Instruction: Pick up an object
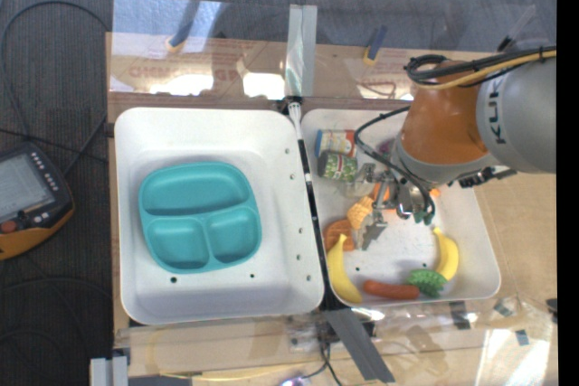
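Toys crowd the right bin (479, 271), glossy white plastic: two curved yellow bananas (341, 274) (446, 252), red chili (391, 290), knobbly green piece (428, 281), small labelled can (339, 165). Metal end effector (384, 214) hangs mid-bin just beside an orange lumpy item (361, 212); grip state — cannot tell. Left bin (185, 129) carries a smooth teal three-compartment tray (200, 214).

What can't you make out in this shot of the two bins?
- Gripper: finger state unclear, small and tangled with cables; whether it holds anything can't be told.
- Items behind the arm in the right bin: hidden.
- Can label: too small to read.
- Orange item by the gripper: identity unclear.
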Available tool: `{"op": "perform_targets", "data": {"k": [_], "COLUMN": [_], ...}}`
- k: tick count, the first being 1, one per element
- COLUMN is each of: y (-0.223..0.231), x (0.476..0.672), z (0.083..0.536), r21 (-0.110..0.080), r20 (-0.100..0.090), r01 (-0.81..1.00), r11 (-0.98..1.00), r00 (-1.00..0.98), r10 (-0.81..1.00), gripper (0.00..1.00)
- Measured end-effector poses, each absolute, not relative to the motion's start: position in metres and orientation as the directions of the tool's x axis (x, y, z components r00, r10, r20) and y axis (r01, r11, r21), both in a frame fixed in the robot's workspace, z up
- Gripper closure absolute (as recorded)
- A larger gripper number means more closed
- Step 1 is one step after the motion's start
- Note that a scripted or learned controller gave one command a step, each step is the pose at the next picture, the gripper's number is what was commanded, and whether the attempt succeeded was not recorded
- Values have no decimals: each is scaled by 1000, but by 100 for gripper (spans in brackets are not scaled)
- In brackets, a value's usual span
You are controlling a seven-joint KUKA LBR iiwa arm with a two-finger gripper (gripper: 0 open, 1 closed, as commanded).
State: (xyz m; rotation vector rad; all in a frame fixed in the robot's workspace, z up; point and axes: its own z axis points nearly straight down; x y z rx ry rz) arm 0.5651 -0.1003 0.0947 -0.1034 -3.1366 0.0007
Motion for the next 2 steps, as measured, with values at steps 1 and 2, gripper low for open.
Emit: {"op": "perform_targets", "data": {"k": [1,2], "y": [-100,-64], "x": [565,598], "z": [101,181], "r21": [-1,1], "r20": [6,1], "r01": [66,-71], "r11": [998,997], "r00": [-998,-997], "r10": [66,-71], "gripper": [100,100]}}
